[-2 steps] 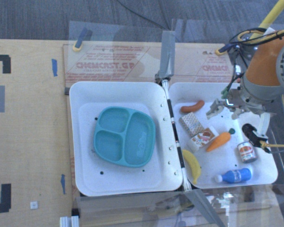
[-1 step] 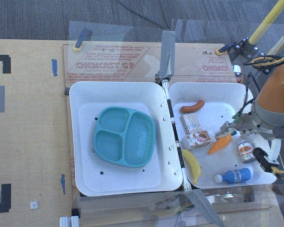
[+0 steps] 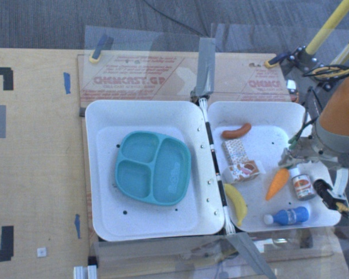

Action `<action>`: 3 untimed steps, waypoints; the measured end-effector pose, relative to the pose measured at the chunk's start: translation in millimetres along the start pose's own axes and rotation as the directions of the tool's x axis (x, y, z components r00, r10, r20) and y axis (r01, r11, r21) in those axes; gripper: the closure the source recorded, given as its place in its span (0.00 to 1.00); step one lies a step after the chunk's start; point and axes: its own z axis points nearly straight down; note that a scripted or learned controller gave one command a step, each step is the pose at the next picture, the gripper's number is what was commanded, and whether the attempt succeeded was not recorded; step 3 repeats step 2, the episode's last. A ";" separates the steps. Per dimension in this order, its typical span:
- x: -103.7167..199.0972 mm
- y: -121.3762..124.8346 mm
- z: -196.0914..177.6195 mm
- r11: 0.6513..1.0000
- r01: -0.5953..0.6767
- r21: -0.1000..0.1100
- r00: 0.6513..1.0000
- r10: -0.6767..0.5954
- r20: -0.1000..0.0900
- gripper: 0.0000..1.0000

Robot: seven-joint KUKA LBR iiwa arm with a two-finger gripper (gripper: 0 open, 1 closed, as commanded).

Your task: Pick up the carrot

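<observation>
Blue bottle (image 3: 288, 216) lies near carrot (image 3: 277, 183); hand (image 3: 299, 157) state unclear; board (image 3: 131, 79) reads "CHEMCAST".

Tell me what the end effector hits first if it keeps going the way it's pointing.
Probably the carrot: the end effector sits right above its top end, pointing down into the right bin. Height above it is unclear from this slanted view.

Single fixed camera, mounted above the bench (image 3: 35, 156), looking down at a slant from moderate distance; both white bins (image 3: 104, 121) in frame, left of the pincer (image 3: 294, 158).
</observation>
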 end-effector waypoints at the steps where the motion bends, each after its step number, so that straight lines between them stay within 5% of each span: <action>1: -2.0 8.9 -0.9 0.998 -0.057 0.010 0.998 0.057 0.000 1.00; 2: 50.3 -61.4 -79.8 0.986 -0.168 0.016 0.986 0.168 -0.001 1.00; 3: 50.3 -61.4 -79.8 0.986 -0.168 0.016 0.986 0.168 -0.001 1.00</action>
